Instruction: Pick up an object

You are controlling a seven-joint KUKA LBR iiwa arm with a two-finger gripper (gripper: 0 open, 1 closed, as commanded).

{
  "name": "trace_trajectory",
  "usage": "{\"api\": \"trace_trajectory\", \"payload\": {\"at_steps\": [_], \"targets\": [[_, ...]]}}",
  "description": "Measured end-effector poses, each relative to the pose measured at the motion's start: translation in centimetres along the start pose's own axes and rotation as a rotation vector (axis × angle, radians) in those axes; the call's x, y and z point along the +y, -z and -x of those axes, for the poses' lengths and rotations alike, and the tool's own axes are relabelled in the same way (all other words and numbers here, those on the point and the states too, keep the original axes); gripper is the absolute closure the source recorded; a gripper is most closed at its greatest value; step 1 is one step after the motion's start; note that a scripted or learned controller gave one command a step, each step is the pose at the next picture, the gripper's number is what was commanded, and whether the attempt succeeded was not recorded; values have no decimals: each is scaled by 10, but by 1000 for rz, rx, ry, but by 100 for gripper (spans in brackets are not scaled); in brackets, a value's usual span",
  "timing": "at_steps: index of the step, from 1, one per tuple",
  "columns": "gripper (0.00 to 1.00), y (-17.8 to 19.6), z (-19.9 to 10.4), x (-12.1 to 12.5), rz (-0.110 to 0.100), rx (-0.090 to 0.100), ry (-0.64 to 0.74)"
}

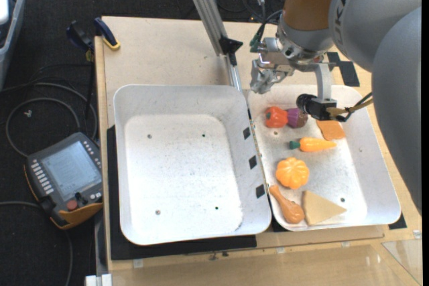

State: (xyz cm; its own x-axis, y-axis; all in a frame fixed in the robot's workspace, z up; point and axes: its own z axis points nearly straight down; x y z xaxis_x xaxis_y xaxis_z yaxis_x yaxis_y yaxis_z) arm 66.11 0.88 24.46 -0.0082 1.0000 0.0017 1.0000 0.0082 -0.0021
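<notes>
Several toy foods lay in the right bin [375, 197], all placed here relative to the pumpkin [293, 172]: a red tomato [275, 117] and a purple piece [296, 118] above it, a carrot [316, 144] just above and to its right, a drumstick [287, 205] below it, a cheese wedge [323, 207] below and to its right. The gripper [263, 82] hung well above the pumpkin, over the bin's upper-left rim; whether it was spread or closed could not be told, and nothing showed in its grasp. A good pick probably meant centring over one well-separated item, descending vertically and closing only once the item sat squarely in reach
</notes>
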Motion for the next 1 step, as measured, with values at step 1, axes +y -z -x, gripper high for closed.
{"api": "trace_trajectory", "payload": {"at_steps": [1], "targets": [[100, -4, -53, -4, 1, 0, 0]]}}
